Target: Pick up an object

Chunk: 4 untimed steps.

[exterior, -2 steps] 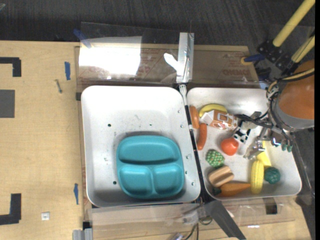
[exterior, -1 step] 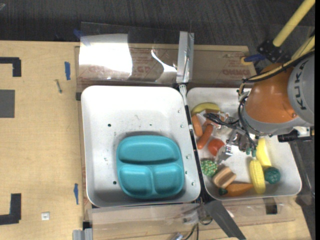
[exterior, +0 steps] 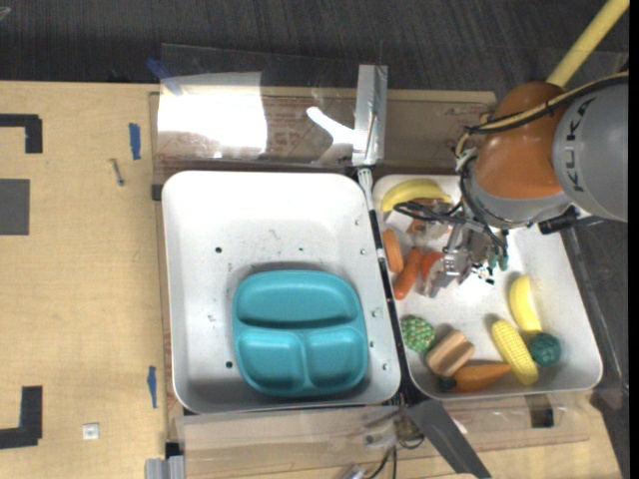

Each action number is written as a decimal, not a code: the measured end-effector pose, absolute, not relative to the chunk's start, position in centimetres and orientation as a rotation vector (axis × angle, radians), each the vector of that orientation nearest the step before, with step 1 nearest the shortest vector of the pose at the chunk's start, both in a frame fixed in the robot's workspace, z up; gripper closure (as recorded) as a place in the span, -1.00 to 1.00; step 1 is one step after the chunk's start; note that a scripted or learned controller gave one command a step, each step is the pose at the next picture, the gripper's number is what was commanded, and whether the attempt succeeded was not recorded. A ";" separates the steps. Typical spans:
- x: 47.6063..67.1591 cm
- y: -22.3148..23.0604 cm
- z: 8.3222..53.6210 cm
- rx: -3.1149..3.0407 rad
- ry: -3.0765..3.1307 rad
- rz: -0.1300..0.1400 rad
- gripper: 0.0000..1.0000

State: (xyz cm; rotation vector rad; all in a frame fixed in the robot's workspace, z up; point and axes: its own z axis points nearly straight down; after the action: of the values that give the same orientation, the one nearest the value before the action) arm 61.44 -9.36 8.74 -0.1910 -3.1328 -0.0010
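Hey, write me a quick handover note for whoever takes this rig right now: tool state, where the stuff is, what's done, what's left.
Tool: low in the right bin, among the toy food; whether it grips anything can't be seen.
Right bin: bananas, carrots, corn, hot dog, green piece, teal ball.
Left bin: teal divided tray.
Done: arm is down at the pile.
Left: secure an object and lift it.

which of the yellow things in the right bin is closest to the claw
The curved banana at the bin's far left corner, just up-left of the claw. The straight yellow piece and the corn cob lie farther off, toward the near right.
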 end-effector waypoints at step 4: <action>59.6 -9.1 8.9 -0.061 -3.150 0.000 -1.00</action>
State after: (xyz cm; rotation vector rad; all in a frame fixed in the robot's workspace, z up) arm 59.58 -9.10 8.88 -0.0613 -3.1496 0.0004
